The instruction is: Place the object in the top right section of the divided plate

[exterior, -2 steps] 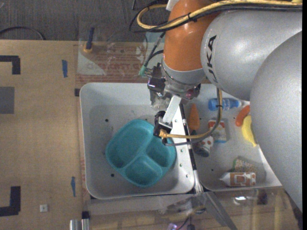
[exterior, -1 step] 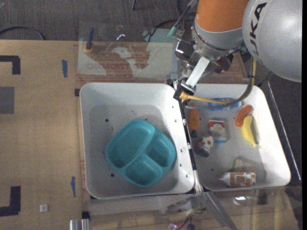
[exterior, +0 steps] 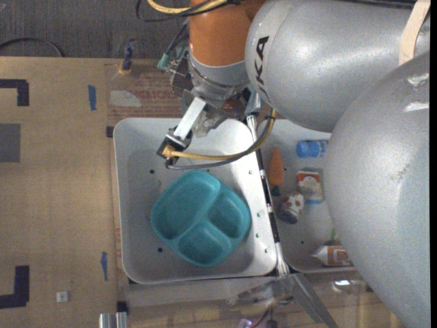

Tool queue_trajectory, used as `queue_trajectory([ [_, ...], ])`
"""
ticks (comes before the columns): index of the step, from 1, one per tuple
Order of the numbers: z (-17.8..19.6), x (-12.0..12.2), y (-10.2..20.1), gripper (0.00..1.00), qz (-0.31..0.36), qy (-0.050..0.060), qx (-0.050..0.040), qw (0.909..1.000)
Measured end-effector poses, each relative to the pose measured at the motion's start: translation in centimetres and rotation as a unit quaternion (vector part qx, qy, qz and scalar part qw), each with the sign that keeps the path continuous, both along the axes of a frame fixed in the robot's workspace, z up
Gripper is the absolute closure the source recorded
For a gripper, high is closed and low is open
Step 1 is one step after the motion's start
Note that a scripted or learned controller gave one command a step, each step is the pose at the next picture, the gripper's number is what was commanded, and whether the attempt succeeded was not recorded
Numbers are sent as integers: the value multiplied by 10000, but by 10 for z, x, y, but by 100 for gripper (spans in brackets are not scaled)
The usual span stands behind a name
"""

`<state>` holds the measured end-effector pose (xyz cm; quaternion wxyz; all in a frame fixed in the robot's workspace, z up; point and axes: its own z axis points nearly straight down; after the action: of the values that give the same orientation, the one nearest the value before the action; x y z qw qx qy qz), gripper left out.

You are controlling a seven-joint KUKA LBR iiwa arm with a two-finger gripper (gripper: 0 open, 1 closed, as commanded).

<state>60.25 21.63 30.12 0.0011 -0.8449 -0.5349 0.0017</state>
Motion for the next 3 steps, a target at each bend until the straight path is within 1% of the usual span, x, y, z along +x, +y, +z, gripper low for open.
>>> queue_trajectory([
  [1, -176, -61, -29, 100, 28, -2, 2, 10000],
  [2, -176, -60, -28, 0, 36, -10, 3, 10000],
  [3, -135, -39, -19, 0, 131, -17, 5, 9999],
])
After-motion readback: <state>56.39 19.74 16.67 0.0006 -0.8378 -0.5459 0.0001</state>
